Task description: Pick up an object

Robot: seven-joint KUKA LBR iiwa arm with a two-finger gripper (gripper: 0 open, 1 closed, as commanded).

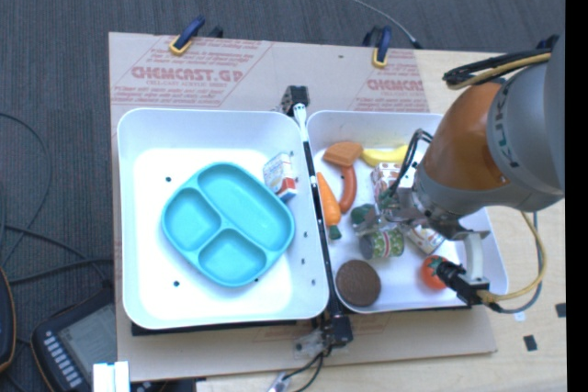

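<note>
I am reaching in from the right, my grey arm (514, 138) with its orange band hanging over the right bin (496, 266). My pincer (393, 214) is sitting low among the toys in that bin, just above a small green can (381, 243) lying on its side. I cannot tell how the pincer stands, released or clenched, since the wrist is covering most of it, and nothing is showing plainly between its tips.

Around the can the bin is crowded. A yellow banana (381, 155) is lying near the far wall, with a brown croissant (342, 152) just to its left. A red sausage (348, 188) is lying below the croissant, and a carrot (328, 202) is resting along the left wall. A brown cookie (358, 282) is sitting in the near left corner. A red tomato (434, 274) is lying near the front wall, close to a black part of my arm.

The left bin (147, 289) is holding a blue tray (228, 223) with three compartments, set at a slant. A small carton (281, 174) is lying just beside the tray's upper right edge, close to the bin's right wall.

Both bins are resting on a board (184, 73) on the desk, with two clamps (187, 34) gripping its far edge.
</note>
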